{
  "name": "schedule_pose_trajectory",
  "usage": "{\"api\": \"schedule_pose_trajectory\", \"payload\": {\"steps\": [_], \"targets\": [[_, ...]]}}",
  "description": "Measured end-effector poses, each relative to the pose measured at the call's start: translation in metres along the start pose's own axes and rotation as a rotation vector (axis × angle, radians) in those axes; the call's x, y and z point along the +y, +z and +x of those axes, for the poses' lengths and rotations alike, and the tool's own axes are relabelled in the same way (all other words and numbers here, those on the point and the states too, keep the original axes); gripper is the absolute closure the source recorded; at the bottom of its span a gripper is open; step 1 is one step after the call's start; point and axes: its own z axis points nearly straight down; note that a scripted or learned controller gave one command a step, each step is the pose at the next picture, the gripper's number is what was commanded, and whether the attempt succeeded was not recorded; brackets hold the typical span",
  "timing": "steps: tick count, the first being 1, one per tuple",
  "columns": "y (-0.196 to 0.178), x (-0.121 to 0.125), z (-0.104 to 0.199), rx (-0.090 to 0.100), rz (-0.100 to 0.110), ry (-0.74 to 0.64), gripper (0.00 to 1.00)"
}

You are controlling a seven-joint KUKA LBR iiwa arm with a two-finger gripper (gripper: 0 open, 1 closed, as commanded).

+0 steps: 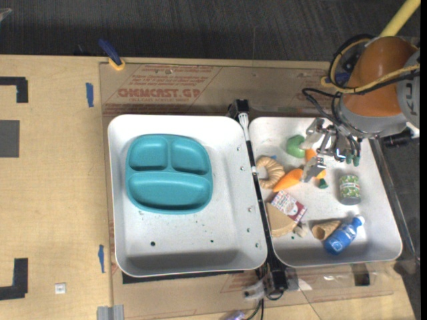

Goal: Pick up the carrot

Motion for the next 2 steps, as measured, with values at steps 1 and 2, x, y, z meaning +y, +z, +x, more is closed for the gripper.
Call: {"api": "schedule_pose_trajectory", "payload": {"steps": [1, 2], "targets": [[-0.010, 0.001, -0.002, -0.008, 0.001, -0.003, 1.00], [-0.034, -0.028, -0.014, 0.019, 0.002, -0.123, 1.00]]}}
